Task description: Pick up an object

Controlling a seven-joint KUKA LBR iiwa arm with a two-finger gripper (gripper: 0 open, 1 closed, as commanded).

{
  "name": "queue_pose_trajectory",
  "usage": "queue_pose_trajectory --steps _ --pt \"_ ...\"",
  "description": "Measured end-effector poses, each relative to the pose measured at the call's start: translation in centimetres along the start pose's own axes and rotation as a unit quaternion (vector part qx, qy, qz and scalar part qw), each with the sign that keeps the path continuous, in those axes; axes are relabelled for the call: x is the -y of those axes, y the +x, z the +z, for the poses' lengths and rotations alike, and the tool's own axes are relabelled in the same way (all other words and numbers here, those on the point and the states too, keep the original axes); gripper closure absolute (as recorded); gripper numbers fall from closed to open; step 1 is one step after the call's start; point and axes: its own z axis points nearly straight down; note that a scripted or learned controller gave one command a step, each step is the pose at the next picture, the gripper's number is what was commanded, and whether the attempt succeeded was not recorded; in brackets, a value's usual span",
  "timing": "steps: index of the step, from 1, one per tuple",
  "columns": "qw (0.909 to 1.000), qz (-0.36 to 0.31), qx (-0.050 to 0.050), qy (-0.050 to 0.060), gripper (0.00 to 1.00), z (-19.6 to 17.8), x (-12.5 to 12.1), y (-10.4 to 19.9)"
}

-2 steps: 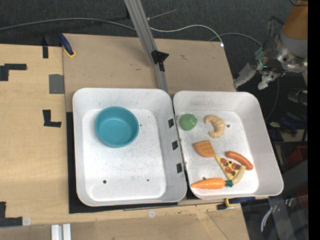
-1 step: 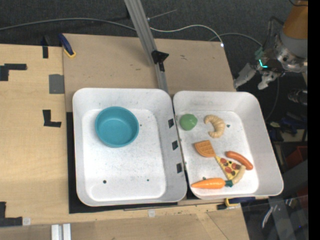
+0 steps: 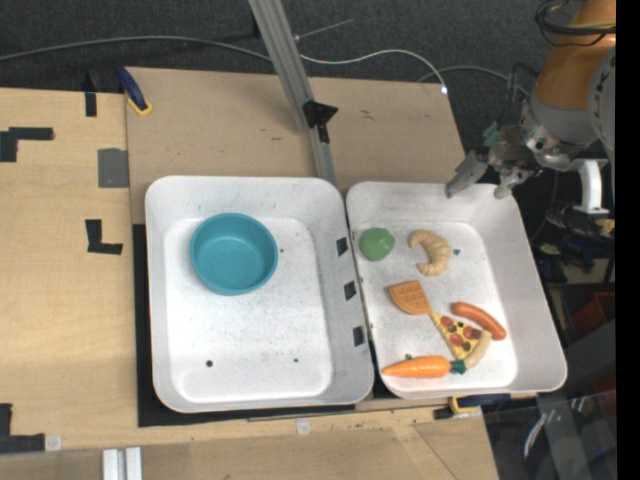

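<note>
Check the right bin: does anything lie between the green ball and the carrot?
Yes. In the camera view, the orange waffle-like piece lies between the green ball and the carrot, roughly midway in the right bin.

I see a metal pole (image 3: 285,63) slanting over the worktop (image 3: 60,198), cables (image 3: 150,40) behind, black tape marks (image 3: 25,140).

No legible text, label, brand, number or sign found. The black tape marks on the desk (image 3: 60,268) form shapes, not characters. The two white bins (image 3: 170,368) and the food toys in the right bin carry no readable print at this resolution.
</note>
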Motion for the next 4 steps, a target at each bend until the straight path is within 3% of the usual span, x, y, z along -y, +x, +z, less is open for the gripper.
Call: queue_pose_trajectory --steps 2,3,4 --pt "1.0000 0.000 0.001 -0.001 0.00 9.1 0.3 0.2" --pt "1.0000 -0.001 0.001 -0.003 1.00 7.8 0.1 0.3" --pt "1.0000 0.001 0.000 -0.006 1.00 2.7 0.7 1.0"
